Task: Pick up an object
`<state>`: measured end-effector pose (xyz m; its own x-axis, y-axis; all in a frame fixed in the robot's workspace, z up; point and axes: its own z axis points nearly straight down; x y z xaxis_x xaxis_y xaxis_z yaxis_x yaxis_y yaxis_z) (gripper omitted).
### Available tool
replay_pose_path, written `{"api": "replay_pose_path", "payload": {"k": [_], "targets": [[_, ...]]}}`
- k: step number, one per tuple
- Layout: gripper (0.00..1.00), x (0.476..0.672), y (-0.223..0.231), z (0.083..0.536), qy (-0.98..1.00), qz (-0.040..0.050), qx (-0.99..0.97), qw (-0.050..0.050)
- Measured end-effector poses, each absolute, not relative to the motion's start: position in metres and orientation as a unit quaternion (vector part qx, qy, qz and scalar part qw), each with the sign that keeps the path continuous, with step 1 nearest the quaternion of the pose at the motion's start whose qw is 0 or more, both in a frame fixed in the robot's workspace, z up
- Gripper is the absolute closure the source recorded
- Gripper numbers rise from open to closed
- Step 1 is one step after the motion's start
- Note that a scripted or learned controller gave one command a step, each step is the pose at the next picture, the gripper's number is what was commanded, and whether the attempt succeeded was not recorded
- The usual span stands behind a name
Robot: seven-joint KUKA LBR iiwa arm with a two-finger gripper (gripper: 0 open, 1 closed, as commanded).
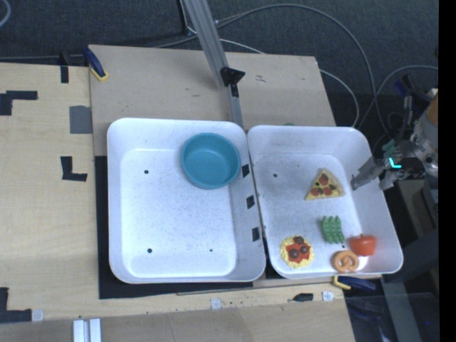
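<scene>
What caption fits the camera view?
Tool at right bin's edge near pizza slice; blue bowl in left bin.

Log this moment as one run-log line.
tool: over right bin edge | held: nothing seen | nearest: pizza slice | blue bowl: left bin

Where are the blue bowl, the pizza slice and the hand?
blue bowl (210, 160): camera view, on its inner floor.
pizza slice (325, 185): camera view, on its topped middle.
hand (362, 176): camera view, at its fingertips over the right bin's rim.
</scene>
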<state>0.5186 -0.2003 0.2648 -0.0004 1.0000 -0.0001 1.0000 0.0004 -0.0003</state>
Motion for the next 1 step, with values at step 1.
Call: {"api": "replay_pose_path", "payload": {"k": [1], "targets": [[0.0, 0.5186, -0.2002, 0.2647, -0.707, 0.0002, -0.707, 0.0]]}}
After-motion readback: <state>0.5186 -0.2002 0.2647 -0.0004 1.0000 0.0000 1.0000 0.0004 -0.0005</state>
